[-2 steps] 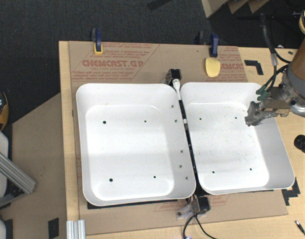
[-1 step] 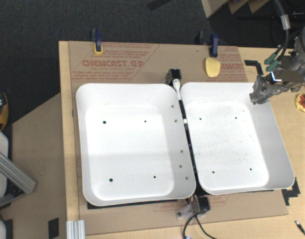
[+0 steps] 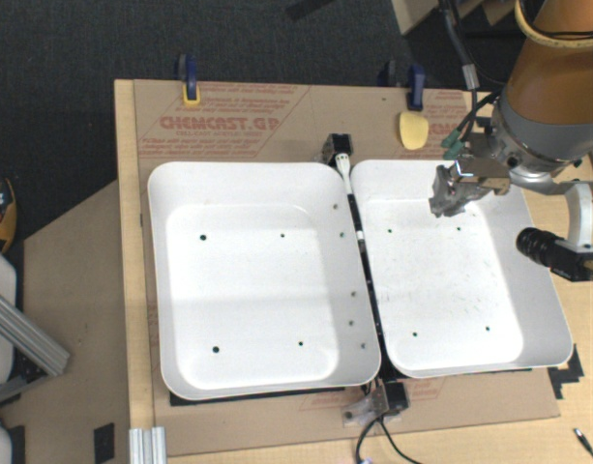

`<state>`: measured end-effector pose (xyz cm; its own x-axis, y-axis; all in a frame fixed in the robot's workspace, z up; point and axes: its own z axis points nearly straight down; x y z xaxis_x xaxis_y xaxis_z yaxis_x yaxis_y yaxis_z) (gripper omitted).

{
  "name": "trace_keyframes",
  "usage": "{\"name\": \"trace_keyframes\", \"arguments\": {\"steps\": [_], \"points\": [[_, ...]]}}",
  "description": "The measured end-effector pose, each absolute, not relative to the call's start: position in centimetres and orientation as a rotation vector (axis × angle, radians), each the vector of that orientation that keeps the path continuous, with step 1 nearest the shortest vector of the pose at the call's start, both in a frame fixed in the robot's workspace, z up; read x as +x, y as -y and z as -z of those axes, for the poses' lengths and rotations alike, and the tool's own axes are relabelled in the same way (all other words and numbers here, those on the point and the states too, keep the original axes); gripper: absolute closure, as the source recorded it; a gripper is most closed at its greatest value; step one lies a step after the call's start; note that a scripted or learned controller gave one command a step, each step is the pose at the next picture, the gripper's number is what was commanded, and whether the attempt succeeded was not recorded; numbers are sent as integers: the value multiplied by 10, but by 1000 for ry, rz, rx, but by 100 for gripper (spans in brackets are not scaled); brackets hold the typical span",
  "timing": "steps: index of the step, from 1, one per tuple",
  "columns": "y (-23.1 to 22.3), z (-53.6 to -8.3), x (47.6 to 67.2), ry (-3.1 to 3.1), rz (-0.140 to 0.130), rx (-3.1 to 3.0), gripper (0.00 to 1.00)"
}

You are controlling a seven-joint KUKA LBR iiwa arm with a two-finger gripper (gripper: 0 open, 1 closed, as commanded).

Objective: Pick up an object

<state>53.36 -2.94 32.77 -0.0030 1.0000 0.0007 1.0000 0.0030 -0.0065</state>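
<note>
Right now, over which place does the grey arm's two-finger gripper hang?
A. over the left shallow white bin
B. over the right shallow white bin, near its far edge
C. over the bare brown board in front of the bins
B: the two-finger gripper sits above the far part of the right shallow white bin, close to that bin's back rim.

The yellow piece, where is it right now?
The yellow piece lies on the board behind the right bin, just below a blue clamp.

It looks like a robot lab: a brown board [image 3: 277, 114] held by blue clamps [image 3: 189, 73], two white bins [image 3: 170, 259], black cables [image 3: 393, 443], dark carpet [image 3: 64, 66].
</note>
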Motion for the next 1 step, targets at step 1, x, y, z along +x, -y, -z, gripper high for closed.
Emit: {"name": "trace_keyframes", "arguments": {"steps": [1], "points": [[-8,-541,478,2236,25,-2225,100]]}}
